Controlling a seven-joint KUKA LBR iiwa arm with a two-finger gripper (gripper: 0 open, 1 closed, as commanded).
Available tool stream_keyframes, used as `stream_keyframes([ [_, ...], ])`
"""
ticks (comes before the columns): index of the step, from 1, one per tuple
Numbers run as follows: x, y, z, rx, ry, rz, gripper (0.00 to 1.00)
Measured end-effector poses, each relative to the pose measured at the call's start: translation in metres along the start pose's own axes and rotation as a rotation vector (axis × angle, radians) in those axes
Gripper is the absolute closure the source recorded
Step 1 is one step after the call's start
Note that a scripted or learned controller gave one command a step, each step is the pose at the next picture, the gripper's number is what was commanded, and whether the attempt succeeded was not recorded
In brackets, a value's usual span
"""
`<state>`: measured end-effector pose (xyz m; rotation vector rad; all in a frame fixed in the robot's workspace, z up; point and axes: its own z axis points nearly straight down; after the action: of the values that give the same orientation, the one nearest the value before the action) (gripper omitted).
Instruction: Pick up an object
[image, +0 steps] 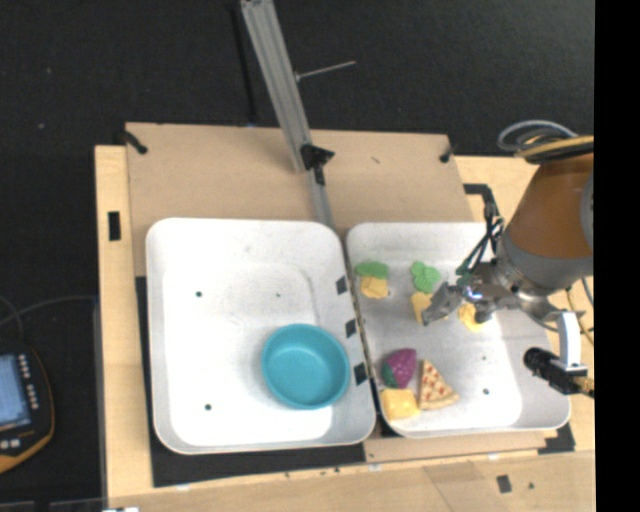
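Here the gripper (452, 303) hung low over the right bin (500, 400), its grey fingers pointing leftward toward the middle of the bin floor. Whether those fingers were spread or pressed together could not be told from the slanted view, and nothing showed plainly between them. Candidates for picking lay all around: a small yellow piece (472, 316) just right of the gripper, partly under the wrist; a green piece (426, 274) just beyond it; a green-topped yellow piece (374, 279) by the left wall; and, nearer the front, a purple toy (401, 366), a yellow block (400, 404) and a pizza slice (435, 385) bunched together. A blue bowl (303, 366) sat in the left bin (200, 260).

The likely trouble was aim. The gripper seemed to sit between pieces rather than squarely over one, so closing could catch only an edge and flick the small piece aside, or close on bare floor.
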<state>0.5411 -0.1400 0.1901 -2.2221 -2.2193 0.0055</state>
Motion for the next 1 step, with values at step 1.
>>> stream_keyframes([
  [1,0.0062,-0.0011,0.0608,0.002,0.001,0.0,0.0],
])
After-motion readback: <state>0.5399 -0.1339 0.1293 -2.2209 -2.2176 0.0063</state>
